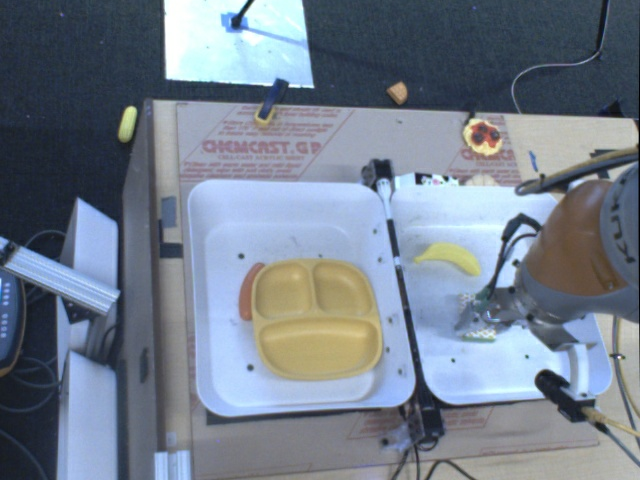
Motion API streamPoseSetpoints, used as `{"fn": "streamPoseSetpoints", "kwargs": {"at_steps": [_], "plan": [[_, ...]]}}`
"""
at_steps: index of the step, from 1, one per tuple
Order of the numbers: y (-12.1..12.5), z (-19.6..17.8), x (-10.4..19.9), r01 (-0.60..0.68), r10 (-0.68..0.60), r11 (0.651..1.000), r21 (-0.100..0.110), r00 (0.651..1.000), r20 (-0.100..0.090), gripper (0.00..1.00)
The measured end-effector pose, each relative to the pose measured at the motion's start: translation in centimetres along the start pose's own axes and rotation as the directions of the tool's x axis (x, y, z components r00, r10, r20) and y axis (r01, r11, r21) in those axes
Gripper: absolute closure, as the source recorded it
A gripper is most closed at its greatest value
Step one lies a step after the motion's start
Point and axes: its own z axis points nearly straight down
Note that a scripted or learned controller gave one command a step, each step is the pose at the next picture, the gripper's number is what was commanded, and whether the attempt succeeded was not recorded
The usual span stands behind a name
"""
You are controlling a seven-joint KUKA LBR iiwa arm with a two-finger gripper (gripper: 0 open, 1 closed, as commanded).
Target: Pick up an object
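Banana: right bin, far-left part | gripper: near of banana, low over small patterned object | grip: cannot tell | yellow tray: left bin

Red print on the brown board under the bins reads "CHEMCAST G P" in large letters; the smaller lines around it are too blurred to read

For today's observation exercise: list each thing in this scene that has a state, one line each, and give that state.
yellow divided plate: upright in the left bin, compartments bare
orange piece: lying against the plate's left edge
banana: lying flat in the right bin
end effector: low over a small object; grip unclear
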Motion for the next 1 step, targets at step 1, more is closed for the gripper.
{"fn": "streamPoseSetpoints", "kwargs": {"at_steps": [1], "plan": [[6.34,-9.00,7.15,0.002,-0.002,1.000,0.000,1.000,0.001,1.00]]}}
